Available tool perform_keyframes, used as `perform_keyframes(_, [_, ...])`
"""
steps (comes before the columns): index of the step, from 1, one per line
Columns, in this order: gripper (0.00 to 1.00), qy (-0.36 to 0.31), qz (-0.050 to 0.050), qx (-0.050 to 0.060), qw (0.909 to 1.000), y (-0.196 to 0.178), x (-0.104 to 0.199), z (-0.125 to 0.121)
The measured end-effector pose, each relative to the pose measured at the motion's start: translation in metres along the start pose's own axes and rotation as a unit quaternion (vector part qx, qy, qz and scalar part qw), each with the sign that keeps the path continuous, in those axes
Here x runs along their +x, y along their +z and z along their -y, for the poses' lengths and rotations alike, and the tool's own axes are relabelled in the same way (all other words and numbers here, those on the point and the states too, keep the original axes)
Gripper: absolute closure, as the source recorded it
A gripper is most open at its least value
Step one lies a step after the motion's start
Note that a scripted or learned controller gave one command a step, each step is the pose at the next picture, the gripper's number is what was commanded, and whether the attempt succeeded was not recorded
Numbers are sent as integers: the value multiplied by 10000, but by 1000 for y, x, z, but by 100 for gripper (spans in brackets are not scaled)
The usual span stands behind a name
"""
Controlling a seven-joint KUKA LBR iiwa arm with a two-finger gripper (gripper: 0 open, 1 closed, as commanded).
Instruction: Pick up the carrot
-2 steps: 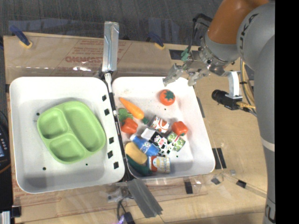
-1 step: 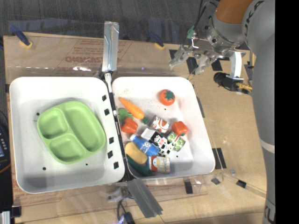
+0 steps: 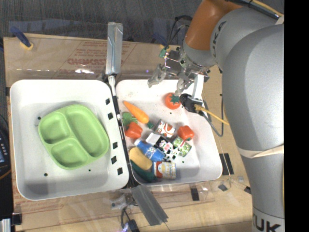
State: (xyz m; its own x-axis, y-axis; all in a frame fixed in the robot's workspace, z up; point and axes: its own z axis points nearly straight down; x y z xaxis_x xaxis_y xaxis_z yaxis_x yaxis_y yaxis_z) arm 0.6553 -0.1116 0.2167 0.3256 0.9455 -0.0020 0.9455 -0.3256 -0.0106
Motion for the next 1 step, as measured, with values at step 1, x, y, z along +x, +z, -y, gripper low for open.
perform_keyframes(1, [0,-237,10,20,9997,119,2,1])
